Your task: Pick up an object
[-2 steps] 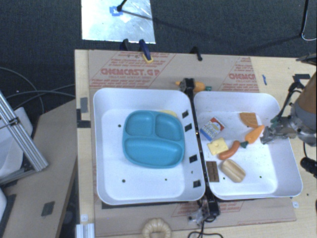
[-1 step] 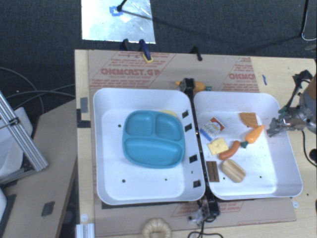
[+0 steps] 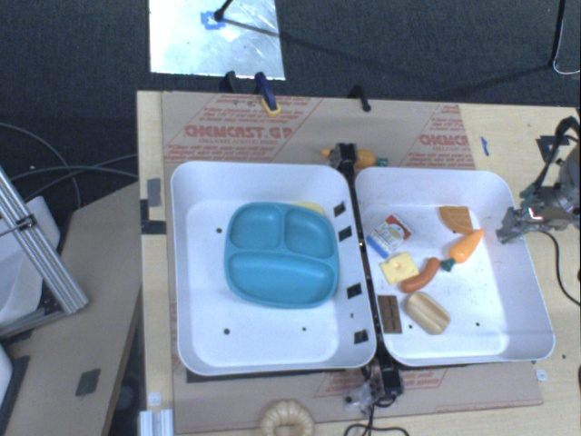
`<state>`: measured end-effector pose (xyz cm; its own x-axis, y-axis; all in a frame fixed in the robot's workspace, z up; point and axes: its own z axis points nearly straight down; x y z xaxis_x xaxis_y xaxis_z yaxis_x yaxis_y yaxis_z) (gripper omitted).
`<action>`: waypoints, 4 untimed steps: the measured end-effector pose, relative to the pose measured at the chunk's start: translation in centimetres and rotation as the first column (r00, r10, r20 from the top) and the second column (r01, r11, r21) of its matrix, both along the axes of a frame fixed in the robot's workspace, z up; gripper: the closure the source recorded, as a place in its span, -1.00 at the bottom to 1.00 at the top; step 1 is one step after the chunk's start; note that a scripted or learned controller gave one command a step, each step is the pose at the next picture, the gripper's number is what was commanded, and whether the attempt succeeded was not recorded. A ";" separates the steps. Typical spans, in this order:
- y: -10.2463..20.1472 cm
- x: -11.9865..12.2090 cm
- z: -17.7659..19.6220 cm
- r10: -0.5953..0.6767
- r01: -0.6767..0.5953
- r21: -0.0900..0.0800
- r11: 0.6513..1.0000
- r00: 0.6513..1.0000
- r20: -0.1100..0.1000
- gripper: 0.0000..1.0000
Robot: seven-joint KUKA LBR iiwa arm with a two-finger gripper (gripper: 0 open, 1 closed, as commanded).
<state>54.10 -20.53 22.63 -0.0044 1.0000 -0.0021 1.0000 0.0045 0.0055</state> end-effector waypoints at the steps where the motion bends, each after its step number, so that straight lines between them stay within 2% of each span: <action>1: 4.9 2.1 -1.0 0.004 -0.004 0.002 1.000 1.000 -0.003 1.00; 2: 10.1 4.2 0.3 0.006 -0.006 0.003 1.000 1.000 -0.002 1.00; 3: 14.4 6.4 -0.5 0.003 -0.003 0.002 1.000 1.000 -0.002 1.00; 4: 18.2 7.3 0.7 0.004 -0.004 0.003 1.000 1.000 -0.002 1.00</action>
